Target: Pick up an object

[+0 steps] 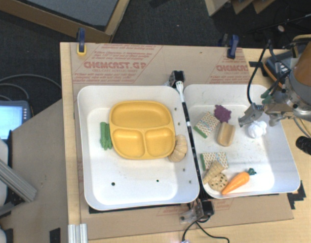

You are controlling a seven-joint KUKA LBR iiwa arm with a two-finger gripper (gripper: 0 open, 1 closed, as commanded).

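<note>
- White object [255, 130]: small, rounded and pale, lying in the upper right part of the right bin [282, 156], directly under the tool. Its outline is hard to make out against the white bin floor.
- Tool [253, 116]: grey, located at the right of the frame just above the white object. Whether its fingers are apart, together or touching the object cannot be told at this angle.
- Tan cylinder [226, 133]: lying just left of the white object, towards the middle of the right bin.
- Purple item [222, 113]: above the tan cylinder, near the bin's upper edge.
- Patterned packet [206, 124]: left of the cylinder, with a green edge.
- Carrot [237, 181]: orange with a green top, at the lower right of the right bin.
- Crackers [216, 178]: beside the carrot, lower left of the same bin, below a second patterned packet [215, 159].
- Left bin [94, 186]: contains a yellow divided plate [142, 129], a green item [105, 135] on the plate's left, and a beige pastry [179, 149] touching its lower right corner.
- Surface [120, 65]: brown board with red lettering, carrying both bins.
</note>
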